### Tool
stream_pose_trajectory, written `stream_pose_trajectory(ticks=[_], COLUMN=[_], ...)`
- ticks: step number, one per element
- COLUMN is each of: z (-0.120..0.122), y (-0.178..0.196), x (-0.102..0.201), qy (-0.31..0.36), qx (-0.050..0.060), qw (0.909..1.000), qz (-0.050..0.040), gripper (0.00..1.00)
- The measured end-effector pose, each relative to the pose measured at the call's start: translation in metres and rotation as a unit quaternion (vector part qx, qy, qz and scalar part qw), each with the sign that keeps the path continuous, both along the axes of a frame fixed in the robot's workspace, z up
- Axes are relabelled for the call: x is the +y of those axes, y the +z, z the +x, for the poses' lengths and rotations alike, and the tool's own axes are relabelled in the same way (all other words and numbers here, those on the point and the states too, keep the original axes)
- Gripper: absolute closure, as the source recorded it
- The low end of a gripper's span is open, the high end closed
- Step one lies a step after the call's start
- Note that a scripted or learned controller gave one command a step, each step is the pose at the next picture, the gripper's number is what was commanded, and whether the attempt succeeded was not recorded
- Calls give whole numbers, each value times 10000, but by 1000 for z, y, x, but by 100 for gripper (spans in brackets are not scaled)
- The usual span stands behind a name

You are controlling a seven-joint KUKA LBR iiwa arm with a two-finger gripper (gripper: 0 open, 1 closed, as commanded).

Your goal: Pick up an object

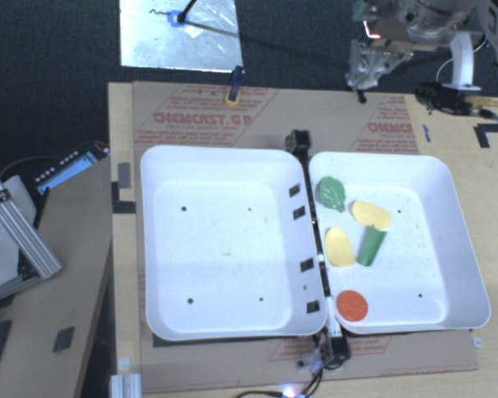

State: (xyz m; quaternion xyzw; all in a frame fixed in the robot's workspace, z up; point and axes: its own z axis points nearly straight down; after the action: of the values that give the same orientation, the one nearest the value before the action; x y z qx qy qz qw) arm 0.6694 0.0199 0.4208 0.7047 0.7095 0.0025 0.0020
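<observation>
The right bin holds a green leafy piece, a yellow piece, a second yellow piece, a green stick and an orange-red disc. These lie in its left half. My gripper hangs high above the bench beyond the far edge of the right bin, well away from every object. Nothing is seen between its fingers.
The left bin sits beside the right one, joined by a black hinge strip. A shiny metal sheet lies at the back left. Grey equipment stands off the bench at the left.
</observation>
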Motion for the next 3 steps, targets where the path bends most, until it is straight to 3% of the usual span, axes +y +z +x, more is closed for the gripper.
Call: stream_pose_trajectory(ticks=[1, 2, 3], z=[-27, -20, 0], y=[-122, 12, 70], x=[45, 30, 80], qy=[8, -8, 10], qx=[92, -58, -21], qw=[10000, 10000, 10000], qz=[3, 1, 10], gripper=[100, 100, 100])
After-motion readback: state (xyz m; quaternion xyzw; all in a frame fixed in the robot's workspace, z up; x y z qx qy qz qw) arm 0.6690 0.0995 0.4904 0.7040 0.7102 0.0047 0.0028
